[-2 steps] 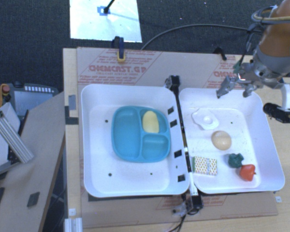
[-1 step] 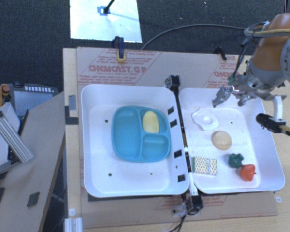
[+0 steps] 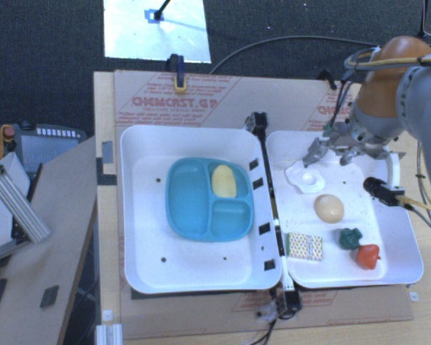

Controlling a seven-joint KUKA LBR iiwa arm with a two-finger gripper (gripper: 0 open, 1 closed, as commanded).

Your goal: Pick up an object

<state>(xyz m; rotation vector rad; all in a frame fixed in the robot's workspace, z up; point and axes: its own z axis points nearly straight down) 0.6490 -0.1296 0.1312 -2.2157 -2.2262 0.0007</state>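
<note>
My gripper [image 3: 332, 154] hangs over the far part of the right bin [image 3: 402, 228], its two fingers spread open with nothing between them. Just below and left of it a white fried-egg toy [image 3: 305, 179] lies on the bin floor, apart from the fingers. A tan egg-shaped object [image 3: 329, 208] rests near the bin's middle. Toward the front lie a patterned packet [image 3: 304, 246], a dark green piece [image 3: 350, 237] and a red-orange piece [image 3: 368, 256].
The left bin [image 3: 147, 192] holds a blue divided plate [image 3: 194, 207] with a yellow object [image 3: 224, 181] in its far right compartment. A black divider [image 3: 266, 192] with clips runs between the bins. The arm comes in from the upper right.
</note>
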